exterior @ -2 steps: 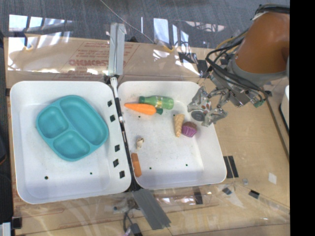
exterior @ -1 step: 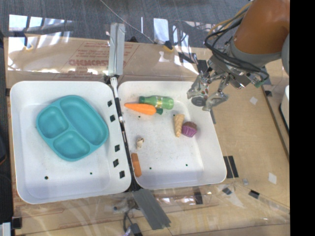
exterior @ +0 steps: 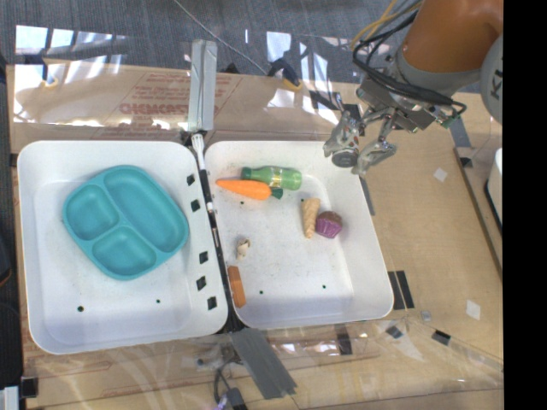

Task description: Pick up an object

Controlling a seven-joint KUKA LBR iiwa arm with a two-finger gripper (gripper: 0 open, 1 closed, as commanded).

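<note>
A robotics lab test bench.

A grey robot arm with an orange band (exterior: 449, 24) and bundled cables reaches over a plywood bench top (exterior: 427, 220) bearing two shallow white plastic bins (exterior: 295, 310), taped at the seams with grey tape strips (exterior: 265, 361); toy food and a teal divided plate (exterior: 125, 220) serve as props.

The scene is brightly and evenly lit from above. Strong glare streaks the clear plastic sheeting (exterior: 111, 92) at the bench's (exterior: 427, 229) far edge, with more reflections along the near edge. The two white bins (exterior: 51, 314) look nearly washed out, and the small items inside them cast only faint, short shadows. Focus is fairly sharp at the centre; the claw (exterior: 357, 154) looks slightly soft.
</note>
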